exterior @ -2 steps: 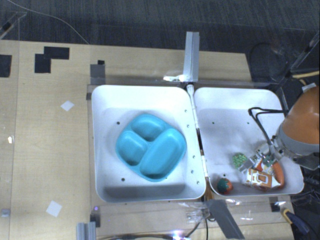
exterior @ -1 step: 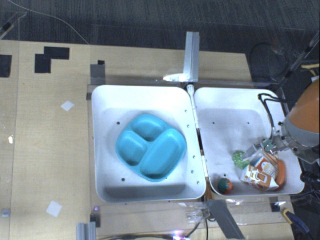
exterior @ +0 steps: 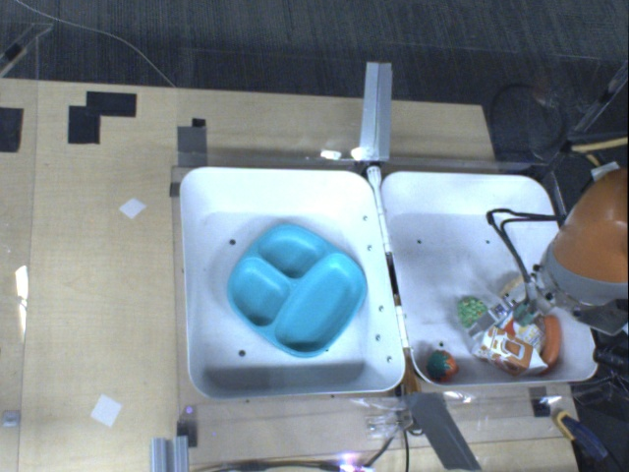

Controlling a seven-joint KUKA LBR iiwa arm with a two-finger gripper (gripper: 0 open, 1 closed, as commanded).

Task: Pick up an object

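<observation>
Arm's gripper [exterior: 521, 308], its state indiscernible amid clutter, low in right bin [exterior: 432, 214] over a packet [exterior: 511, 347]; blue tray [exterior: 297, 288] occupies left bin [exterior: 206, 224].

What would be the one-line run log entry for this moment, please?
arm: over right bin | gripper: low among small items | blue tray: left bin | ball: right bin | grasp: unconfirmed

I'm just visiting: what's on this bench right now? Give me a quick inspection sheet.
Surface: wooden bench bearing left bin and right bin.
Job's things: blue divided tray in left bin; small green item, orange-green ball, orange-white packet in right bin.
Clutter: black markers on the bench.
End effector: low over the right bin's pile.
Cables: black cable in the right bin.
Surroundings: dark floor.
</observation>
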